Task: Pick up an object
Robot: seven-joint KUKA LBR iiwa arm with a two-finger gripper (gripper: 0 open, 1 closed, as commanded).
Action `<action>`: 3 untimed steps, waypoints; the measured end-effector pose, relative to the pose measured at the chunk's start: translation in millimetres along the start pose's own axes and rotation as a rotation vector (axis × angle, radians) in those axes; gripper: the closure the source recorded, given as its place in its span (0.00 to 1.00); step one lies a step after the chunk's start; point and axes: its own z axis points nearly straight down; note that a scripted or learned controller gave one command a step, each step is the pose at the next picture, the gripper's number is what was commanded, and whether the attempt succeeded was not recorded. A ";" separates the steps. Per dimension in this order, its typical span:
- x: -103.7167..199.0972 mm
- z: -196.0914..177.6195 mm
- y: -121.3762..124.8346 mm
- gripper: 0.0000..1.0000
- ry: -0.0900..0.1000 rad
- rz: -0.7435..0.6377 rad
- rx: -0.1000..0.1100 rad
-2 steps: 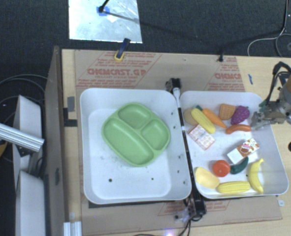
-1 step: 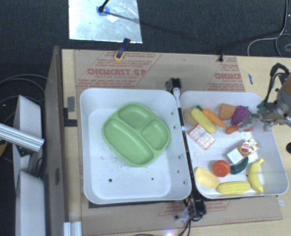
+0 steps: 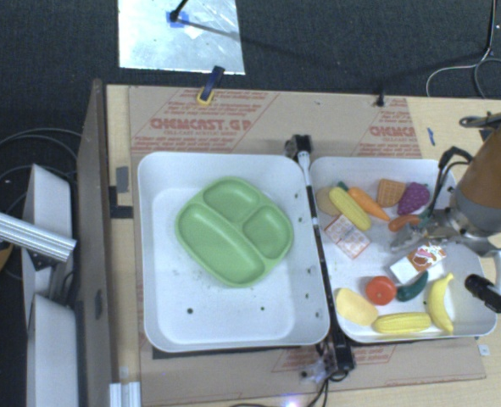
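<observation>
The right bin (image 3: 479,325) holds several toy foods. A yellow corn cob (image 3: 349,208), an orange carrot (image 3: 368,203), a tan cracker (image 3: 390,192) and purple grapes (image 3: 414,197) lie near its far side. A red tomato (image 3: 381,290), a green cucumber (image 3: 412,287), a lemon (image 3: 354,306), a yellow piece (image 3: 403,321) and a banana (image 3: 441,302) lie near the front. My gripper (image 3: 413,236) is low over the middle of this bin, just above a white and red box (image 3: 416,261) and beside a small orange piece (image 3: 403,223). Nothing is visibly held.
The left bin (image 3: 161,312) carries a green divided plate (image 3: 233,230). A checkered packet (image 3: 347,236) lies by the wall between the bins. The arm's orange band (image 3: 492,176) hangs over the right bin's right rim. Cables and a metal rail lie left of the bench.
</observation>
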 end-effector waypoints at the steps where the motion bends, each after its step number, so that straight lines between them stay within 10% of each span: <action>1: 15.5 -38.0 77.4 0.00 0.000 -0.008 -0.009; 3: 21.2 -2.1 22.4 0.00 0.004 0.000 0.005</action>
